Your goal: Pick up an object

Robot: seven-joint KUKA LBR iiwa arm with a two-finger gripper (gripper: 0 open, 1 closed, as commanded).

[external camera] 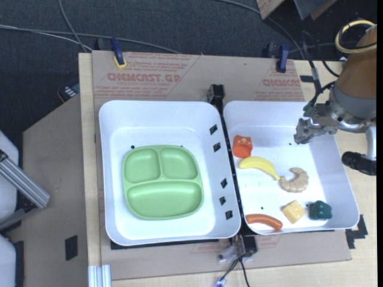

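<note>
The right bin (270,116) holds toy food: a small orange-red piece (242,146), a yellow banana (260,166), a tan shrimp-like piece (295,180), a yellow cheese wedge (292,211), a dark green piece (320,210) and a red sausage (263,221). My gripper (304,133) hangs over the bin's far right part, above and to the right of the banana. It is apart from all the food and nothing shows between its fingers.
The left bin (114,160) carries a green divided plate (162,182). A black divider with clips runs between the bins. Cables lie across the dark floor behind the bench. Blue clamps (119,57) pin the cardboard at the back edge.
</note>
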